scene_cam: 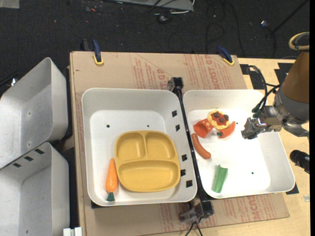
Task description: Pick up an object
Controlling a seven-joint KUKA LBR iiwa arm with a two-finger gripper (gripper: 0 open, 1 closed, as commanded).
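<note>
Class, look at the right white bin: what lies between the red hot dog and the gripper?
In the camera view, bare white bin floor separates the red hot dog from the gripper; the pizza slice sits just above that line.

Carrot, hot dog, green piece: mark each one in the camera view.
carrot (111,176), camera view, middle of its orange body.
hot dog (201,146), camera view, middle of its length.
green piece (219,179), camera view, middle of its upper face.
</note>
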